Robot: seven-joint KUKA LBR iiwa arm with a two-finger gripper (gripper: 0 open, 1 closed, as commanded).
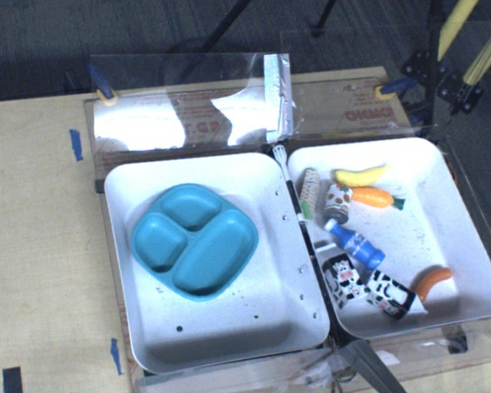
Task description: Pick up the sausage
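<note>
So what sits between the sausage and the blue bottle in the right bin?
In the camera view, bare white bin floor separates the sausage from the blue bottle. The black-and-white cow-patterned item lies just below that line.

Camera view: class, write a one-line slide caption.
Blue plate in left bin; sausage, banana, carrot in right bin.

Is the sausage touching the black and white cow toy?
Apart. The camera view shows a strip of white bin floor between the sausage and the cow toy.
</note>
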